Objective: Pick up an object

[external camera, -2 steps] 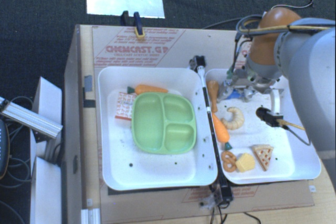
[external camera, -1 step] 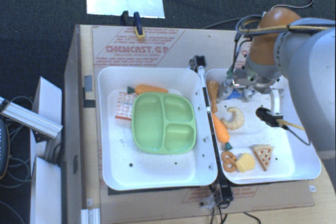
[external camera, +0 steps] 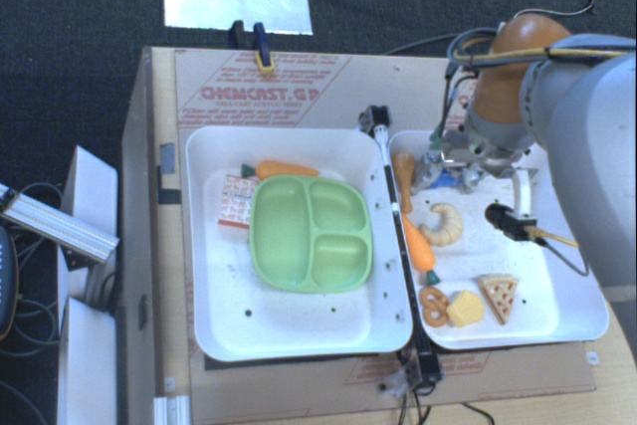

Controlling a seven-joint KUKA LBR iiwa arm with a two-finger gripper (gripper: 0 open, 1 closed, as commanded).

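Over right bin point(external camera: 577, 318) | gripper point(external camera: 450, 166) low near the croissant point(external camera: 444, 223) | can't tell its grip, honestly | green plate point(external camera: 311, 234) sits left

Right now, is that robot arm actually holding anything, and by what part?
Cannot be told. The end effector sits low in the right bin, its tip hidden.

The hand point(external camera: 450, 166) is hanging low over the back of the right bin point(external camera: 572, 314), near a croissant point(external camera: 444, 223). A carrot point(external camera: 419, 245), pretzel point(external camera: 433, 305), cheese cube point(external camera: 465, 309) and pizza slice point(external camera: 499, 296) are lying in that bin. A green divided plate point(external camera: 311, 234) is occupying the left bin point(external camera: 289, 333).
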